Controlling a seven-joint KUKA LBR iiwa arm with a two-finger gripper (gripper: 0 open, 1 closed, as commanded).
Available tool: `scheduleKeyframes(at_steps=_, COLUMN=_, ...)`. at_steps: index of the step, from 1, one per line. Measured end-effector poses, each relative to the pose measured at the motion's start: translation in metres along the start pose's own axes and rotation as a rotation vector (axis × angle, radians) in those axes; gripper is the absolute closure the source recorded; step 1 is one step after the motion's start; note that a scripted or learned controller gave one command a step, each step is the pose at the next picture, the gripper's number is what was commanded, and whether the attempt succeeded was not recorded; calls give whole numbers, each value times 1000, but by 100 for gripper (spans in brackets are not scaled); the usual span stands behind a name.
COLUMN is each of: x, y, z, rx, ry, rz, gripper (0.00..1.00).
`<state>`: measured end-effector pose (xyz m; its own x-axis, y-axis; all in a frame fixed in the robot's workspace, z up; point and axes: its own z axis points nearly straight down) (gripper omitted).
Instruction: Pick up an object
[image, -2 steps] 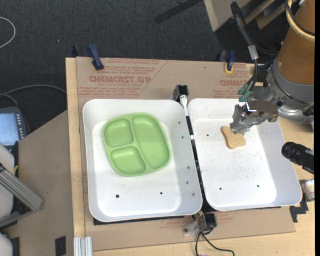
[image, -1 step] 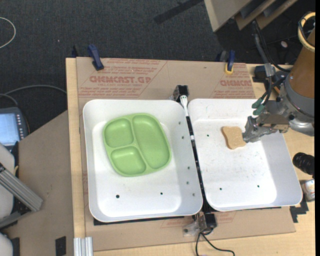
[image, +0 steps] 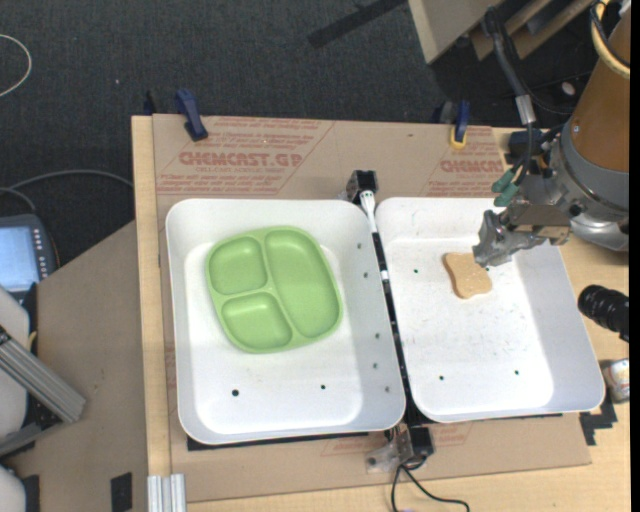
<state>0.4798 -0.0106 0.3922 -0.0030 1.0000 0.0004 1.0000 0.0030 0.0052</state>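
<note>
A tan, bread-slice-shaped piece (image: 467, 274) lies flat in the right bin (image: 500, 380), toward its far middle. My gripper (image: 490, 250) hangs just to the right of it and slightly above, close to the piece's upper right corner. I see nothing between the fingers. A green plate with three compartments (image: 273, 288) rests in the left bin (image: 280, 400).
The two white bins sit side by side on a cardboard sheet (image: 250, 150) held by blue clamps (image: 190, 113). The arm's grey body (image: 600, 190) hangs over the right bin's far right corner. A ridge (image: 385, 300) separates the bins.
</note>
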Motion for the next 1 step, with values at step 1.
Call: scheduleKeyframes(at_steps=1, x=115, y=14, z=-19, rx=0, ry=3, rz=-10, gripper=100)
